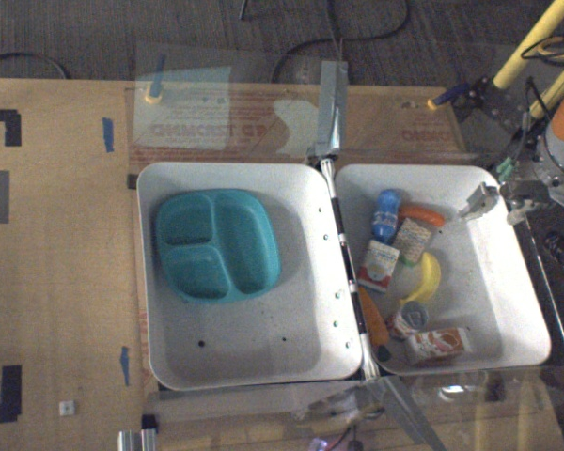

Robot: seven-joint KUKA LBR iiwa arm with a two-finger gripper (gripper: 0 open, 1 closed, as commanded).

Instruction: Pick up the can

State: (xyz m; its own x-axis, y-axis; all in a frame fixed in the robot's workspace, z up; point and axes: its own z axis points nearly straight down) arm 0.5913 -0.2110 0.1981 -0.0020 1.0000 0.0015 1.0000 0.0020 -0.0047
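The can, small with a pale round end, lies near the front of the right bin, between the banana and a red-and-white packet. My gripper hovers over the bin's far right corner, well away from the can to its upper right. It stands open, and nothing shows between its fingers.
A blue bottle, an orange-lidded tub, a white carton and a carrot crowd the right bin's left side. A teal divided plate rests in the left bin. Yellow poles and cables stand at the far right.
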